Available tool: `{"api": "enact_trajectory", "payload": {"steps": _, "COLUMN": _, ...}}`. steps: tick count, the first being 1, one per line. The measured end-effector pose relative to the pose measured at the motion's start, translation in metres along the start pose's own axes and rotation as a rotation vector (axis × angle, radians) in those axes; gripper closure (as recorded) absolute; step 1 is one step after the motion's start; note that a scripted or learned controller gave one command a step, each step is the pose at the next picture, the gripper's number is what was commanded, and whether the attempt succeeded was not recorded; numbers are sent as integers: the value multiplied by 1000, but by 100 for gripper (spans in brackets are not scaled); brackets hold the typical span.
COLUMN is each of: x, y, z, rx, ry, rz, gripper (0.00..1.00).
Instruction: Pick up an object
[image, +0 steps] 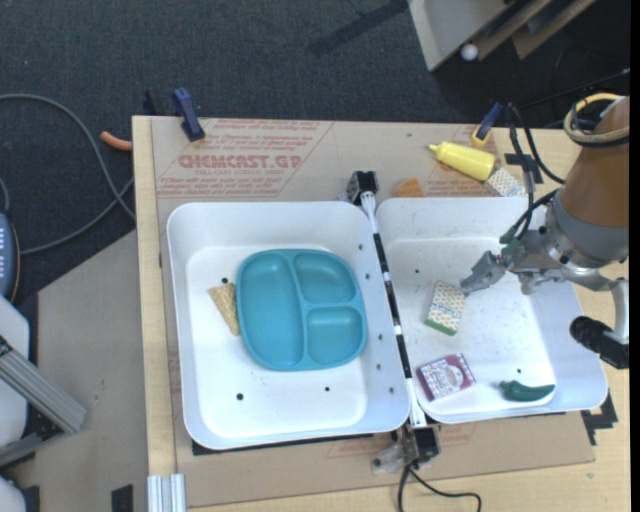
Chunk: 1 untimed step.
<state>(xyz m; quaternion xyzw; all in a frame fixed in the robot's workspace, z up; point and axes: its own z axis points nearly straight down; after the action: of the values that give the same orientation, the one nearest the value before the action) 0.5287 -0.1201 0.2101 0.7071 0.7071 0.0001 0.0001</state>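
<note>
1. Gripper hangs over the right bin, reaching in from the right at the end of the grey arm. Its dark tip sits just up and to the right of the sponge. Whether the pincer is spread or closed I cannot tell, and nothing shows between its tips.
2. Candidates for picking all lie loose on the right bin's floor: the pale patterned sponge near the bin's left wall, a small pink packet lower down, and a dark green item near the front right corner. They lie apart from one another, which leaves room to come down on any of them.
3. The sponge is closest to the gripper, so it looks like the likely target, though that is only a judgement from position.
4. The left bin holds a teal divided plate with a cracker-like piece touching its left edge; these sit well apart from the arm.
5. A yellow bottle lies on the bench beyond the bins, out of play.
</note>
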Motion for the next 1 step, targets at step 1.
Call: {"api": "enact_trajectory", "payload": {"steps": 1, "x": 23, "y": 13, "z": 116, "rx": 3, "ry": 1, "rz": 0, "gripper": 0}}
